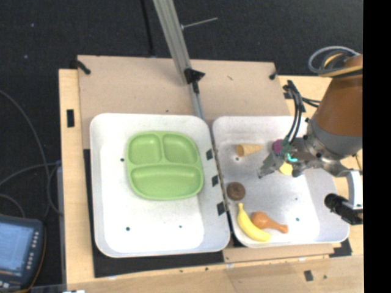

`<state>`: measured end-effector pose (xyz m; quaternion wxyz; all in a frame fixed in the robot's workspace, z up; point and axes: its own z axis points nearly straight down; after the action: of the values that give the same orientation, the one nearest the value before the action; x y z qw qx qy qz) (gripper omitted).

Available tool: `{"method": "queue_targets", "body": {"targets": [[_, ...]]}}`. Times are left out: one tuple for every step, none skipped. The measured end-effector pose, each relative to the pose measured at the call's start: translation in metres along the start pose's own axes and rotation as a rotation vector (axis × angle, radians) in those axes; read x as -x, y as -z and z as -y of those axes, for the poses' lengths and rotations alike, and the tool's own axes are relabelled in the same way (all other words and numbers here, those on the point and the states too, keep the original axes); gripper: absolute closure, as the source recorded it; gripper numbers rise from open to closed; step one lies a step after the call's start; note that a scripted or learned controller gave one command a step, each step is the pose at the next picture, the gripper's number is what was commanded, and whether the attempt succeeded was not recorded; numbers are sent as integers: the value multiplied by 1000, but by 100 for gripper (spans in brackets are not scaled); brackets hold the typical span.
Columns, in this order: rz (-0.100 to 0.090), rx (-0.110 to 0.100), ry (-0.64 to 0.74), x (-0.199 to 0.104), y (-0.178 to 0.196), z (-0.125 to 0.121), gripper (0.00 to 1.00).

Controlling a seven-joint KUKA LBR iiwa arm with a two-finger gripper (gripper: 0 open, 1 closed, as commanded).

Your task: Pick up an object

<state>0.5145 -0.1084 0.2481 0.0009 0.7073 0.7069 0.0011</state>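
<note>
We hover the gripper [269, 166] in the right bin [305, 224]; its jaw state we cannot tell. Targets: banana [249, 224] at six o'clock, cone [248, 149] at ten. Next: descend.

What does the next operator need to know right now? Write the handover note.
Gripper: over the right bin, nothing seen between its fingers; open or shut unclear.
Right bin: cone near the back, brown round piece by the left wall, banana and orange piece touching at the front, a yellow item under the wrist.
Left bin: green divided plate.
Done: nothing lifted. Left: grasp and lift one object.
</note>
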Motion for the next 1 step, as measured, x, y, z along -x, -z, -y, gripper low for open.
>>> {"method": "queue_targets", "body": {"targets": [[2,-5,-1,2,-42,-1,0]]}}
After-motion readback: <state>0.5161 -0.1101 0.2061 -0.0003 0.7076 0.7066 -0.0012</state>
